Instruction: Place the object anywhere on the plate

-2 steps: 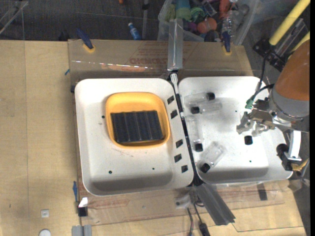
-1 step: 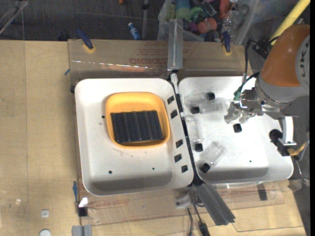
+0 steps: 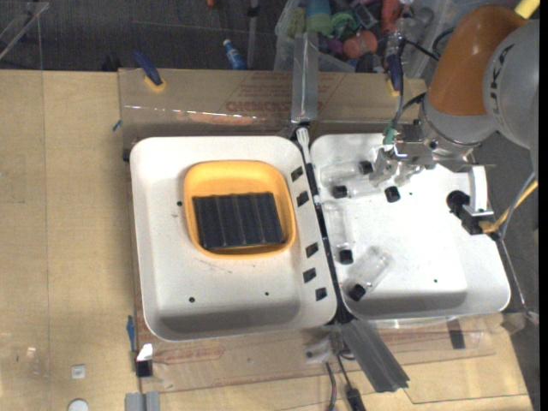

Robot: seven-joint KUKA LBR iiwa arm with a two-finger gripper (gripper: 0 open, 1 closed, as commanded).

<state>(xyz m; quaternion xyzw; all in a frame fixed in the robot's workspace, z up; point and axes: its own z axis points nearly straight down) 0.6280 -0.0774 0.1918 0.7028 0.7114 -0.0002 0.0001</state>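
We take the plate [image 3: 195,182] as our landmark: a yellow, rounded-square dish with a raised rim, seated in the left white bin [image 3: 158,255], so that rim can catch whatever lands there. On it lies a dark, ribbed rectangular slab [image 3: 238,221], flat and matte. This is probably the task's object, already resting within the rim. Well to the plate's right, across the divider, the gripper [image 3: 390,165] hangs over the right bin [image 3: 445,272] near a clear, glossy plastic piece [image 3: 370,268]. We cannot tell whether it is clenched or released.
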